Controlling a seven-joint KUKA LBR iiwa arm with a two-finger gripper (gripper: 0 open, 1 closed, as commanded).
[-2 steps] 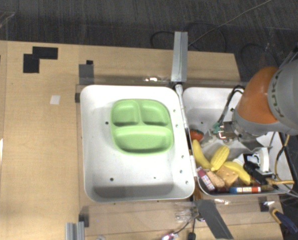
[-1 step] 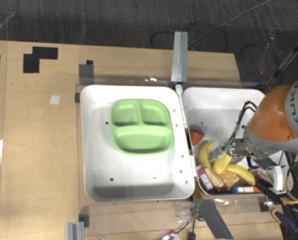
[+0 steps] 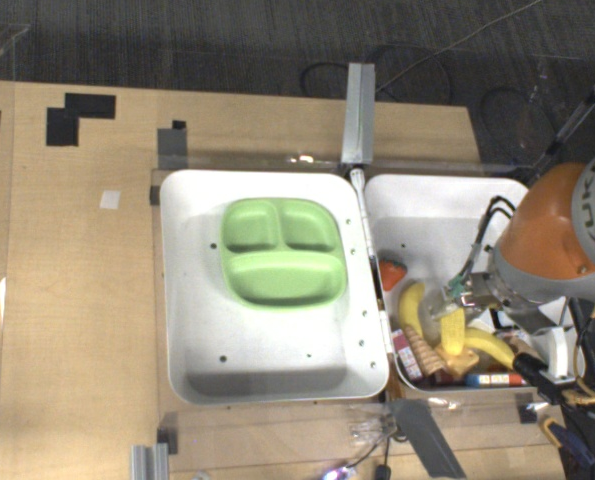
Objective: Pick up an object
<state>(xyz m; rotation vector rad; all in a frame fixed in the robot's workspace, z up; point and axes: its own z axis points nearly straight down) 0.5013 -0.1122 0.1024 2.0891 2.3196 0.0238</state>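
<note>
The right bin (image 3: 427, 208) holds a pile of small objects in its near half. A yellow banana (image 3: 411, 306) lies at the pile's left, and a second banana (image 3: 489, 347) curves along the front. My gripper (image 3: 457, 302) is low over the pile, just right of the first banana and above a short yellow piece (image 3: 453, 332). The grey wrist and orange band (image 3: 547, 233) reach in from the right and hide part of the pile. A small red object (image 3: 391, 270) sits by the bin's left wall.
A green divided plate (image 3: 281, 251) lies in the left bin (image 3: 192, 348). A dark wrapped packet (image 3: 410, 352) and a red-and-blue marker (image 3: 491, 378) rest near the right bin's front wall. A metal post (image 3: 358, 118) stands behind the divider between the bins.
</note>
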